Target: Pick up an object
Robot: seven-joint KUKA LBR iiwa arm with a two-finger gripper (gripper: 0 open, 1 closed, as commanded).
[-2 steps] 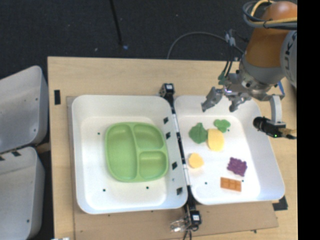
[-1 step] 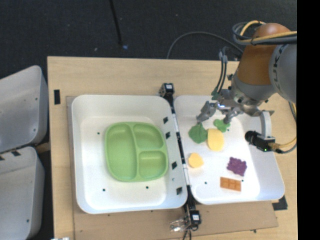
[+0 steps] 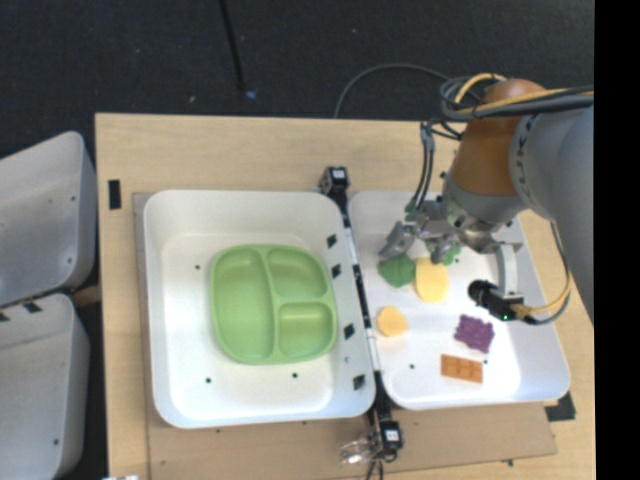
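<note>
In the right bin (image 3: pixel 540 368) lie a green object (image 3: pixel 397 271), a pale yellow object (image 3: pixel 432 283), a small yellow-orange round piece (image 3: pixel 391 321), a purple block (image 3: pixel 474 332) and an orange flat brick (image 3: pixel 462 369). My gripper (image 3: pixel 425 240) hangs low over the bin's upper middle, just above the green and pale yellow objects. Its fingers (image 3: pixel 401 238) are spread, and nothing sits between them. The grey arm with its orange band (image 3: pixel 490 148) comes in from the upper right.
The left bin (image 3: pixel 180 388) holds a green divided plate (image 3: pixel 271 302). A black clamp piece (image 3: pixel 333 179) sits at the top of the ridge between the bins. Cables (image 3: pixel 520 303) run along the right bin's far side.
</note>
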